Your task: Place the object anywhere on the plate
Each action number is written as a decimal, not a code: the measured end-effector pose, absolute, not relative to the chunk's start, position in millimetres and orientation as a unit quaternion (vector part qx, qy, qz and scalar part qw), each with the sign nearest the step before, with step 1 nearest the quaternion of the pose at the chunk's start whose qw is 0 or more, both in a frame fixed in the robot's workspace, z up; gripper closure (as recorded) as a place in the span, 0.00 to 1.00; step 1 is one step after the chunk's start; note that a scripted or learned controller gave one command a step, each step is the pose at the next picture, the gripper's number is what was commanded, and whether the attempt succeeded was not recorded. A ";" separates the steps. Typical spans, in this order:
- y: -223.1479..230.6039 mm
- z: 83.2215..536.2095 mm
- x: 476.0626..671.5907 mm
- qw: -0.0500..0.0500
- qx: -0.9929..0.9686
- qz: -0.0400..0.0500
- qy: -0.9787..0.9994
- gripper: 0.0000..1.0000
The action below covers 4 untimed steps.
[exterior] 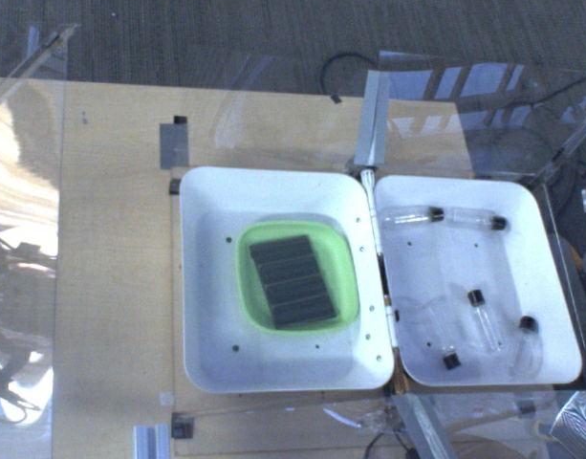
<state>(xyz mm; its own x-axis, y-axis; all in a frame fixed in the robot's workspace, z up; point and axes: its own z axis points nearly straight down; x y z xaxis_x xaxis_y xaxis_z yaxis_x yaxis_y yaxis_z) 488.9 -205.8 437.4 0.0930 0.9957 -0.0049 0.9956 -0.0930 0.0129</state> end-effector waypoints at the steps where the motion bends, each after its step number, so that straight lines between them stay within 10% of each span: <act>1: -200.3 341.3 488.6 0.003 0.741 0.001 0.672 0.00; 2: -199.7 353.7 491.1 0.007 0.738 0.003 0.675 1.00; 3: -157.8 201.8 493.8 0.001 0.706 0.001 0.708 1.00; 4: -158.2 202.0 493.8 0.002 0.707 0.001 0.708 0.00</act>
